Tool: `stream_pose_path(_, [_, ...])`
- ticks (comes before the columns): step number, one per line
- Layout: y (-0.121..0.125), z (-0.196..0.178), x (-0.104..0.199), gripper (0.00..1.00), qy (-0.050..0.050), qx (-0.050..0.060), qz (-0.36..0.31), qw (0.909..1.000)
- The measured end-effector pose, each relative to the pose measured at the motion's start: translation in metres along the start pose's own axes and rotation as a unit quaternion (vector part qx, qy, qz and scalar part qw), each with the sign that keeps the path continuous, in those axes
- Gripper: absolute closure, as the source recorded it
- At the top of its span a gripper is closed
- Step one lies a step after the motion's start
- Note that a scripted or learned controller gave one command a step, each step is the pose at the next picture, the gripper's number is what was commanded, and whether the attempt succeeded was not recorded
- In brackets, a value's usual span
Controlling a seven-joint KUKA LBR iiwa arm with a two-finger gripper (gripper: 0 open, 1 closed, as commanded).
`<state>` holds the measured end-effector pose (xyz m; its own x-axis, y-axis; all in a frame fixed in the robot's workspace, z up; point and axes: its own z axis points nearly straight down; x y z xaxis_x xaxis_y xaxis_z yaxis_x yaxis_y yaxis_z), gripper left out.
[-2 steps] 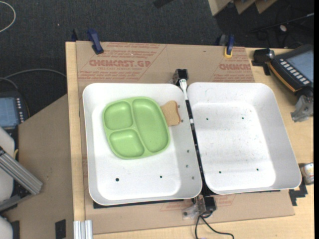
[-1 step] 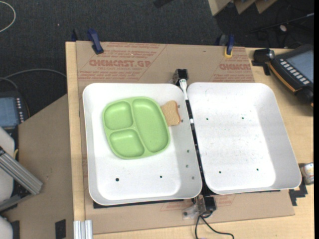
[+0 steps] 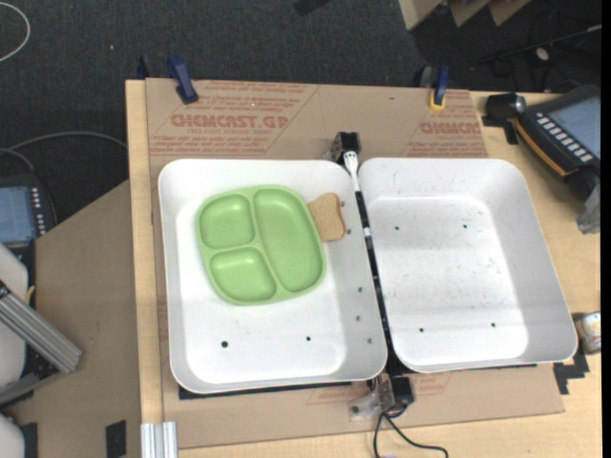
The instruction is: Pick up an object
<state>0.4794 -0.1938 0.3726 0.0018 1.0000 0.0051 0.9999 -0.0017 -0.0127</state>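
Two things sat untouched in the left bin point(image 3: 181, 284), a green divided plate point(image 3: 261, 244) and a tan slab point(image 3: 328, 217) touching it, so nothing was picked yet.

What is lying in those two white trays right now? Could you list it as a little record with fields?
left bin: shallow white bin holding two things
plate: light green plastic plate with three compartments, lying flat in the upper left part of the left bin
small item: tan, flat, cork-like piece, at the plate's upper right edge, seeming to touch it
right bin: shallow white bin, with small dark specks on its floor
bench: brown board with red lettering under both bins
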Motion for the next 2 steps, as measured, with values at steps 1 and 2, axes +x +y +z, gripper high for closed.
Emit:
stream_pose_path(1, [0.036,-0.134,-0.016,1.00,-0.007,-0.015,-0.002,0.9999])
stream_pose_path(2, [0.001,-0.024,0.012,1.00,0.000,-0.001,-0.001,1.0000])
